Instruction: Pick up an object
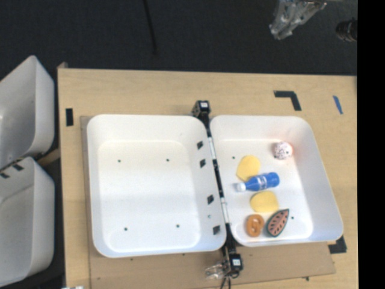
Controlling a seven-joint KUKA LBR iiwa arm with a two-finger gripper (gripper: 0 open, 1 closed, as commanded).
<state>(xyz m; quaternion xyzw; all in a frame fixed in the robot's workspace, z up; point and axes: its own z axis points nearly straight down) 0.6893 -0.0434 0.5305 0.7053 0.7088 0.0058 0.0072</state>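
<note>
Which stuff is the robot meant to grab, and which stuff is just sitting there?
To grab, any one in the right bin:
blue bottle, two yellow pieces, speckled ball, orange ring, watermelon slice; gripper above.

Just there:
left bin, bench.

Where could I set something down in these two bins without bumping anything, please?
The left bin has an open floor from wall to wall. In the right bin, the strip along the far wall is bare. It is crowded around the blue bottle, yellow pieces, orange piece and watermelon slice.
</note>
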